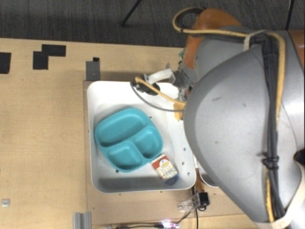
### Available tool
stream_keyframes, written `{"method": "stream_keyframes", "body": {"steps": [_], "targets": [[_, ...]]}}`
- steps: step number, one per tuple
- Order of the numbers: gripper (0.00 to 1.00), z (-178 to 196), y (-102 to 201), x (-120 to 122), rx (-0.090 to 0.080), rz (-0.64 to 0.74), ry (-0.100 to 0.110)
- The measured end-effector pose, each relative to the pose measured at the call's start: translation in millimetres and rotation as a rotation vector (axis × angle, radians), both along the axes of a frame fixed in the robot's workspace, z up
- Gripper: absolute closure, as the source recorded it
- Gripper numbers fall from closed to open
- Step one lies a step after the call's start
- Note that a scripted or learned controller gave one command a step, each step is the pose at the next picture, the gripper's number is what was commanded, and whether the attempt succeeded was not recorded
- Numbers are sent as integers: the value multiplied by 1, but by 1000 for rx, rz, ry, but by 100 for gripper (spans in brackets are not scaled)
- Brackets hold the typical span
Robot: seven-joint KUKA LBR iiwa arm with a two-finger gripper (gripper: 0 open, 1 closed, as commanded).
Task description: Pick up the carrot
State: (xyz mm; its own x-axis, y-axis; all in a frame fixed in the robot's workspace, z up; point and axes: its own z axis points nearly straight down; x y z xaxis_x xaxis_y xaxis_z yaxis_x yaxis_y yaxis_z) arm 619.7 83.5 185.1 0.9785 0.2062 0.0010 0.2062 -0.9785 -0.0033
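- One white bin [95, 142] sits on the tan bench [43, 142], left of the arm, with its left wall and near rim in plain sight.
- Several black marks lie on the bench at far left [48, 55], well apart from the bin.
- One small grey bracket [93, 69] stands just beyond the bin's far left corner.
- Inside the bin, toward its left and middle, rests a teal divided plate [127, 138] with three compartments, set at a slant.
- Just right of the plate, near the bin's near right corner, lies a small carton [165, 168] with a red, white and blue label, touching or almost touching the plate's edge.
- At the bin's far side, cables [155, 92] and a white piece [159, 75] cross the rim beside the wrist.
- On the right, the grey arm [238, 128] with its orange band [209, 23] looms large over the bin's right side.
- Whether the gripper's jaws are apart or closed, I cannot tell.
- Where the carrot lies, I cannot tell.
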Motion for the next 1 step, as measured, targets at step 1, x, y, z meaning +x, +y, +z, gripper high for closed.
{"method": "stream_keyframes", "body": {"steps": [1], "targets": [[100, 115, -42, -3, -2, 25, -10]]}}
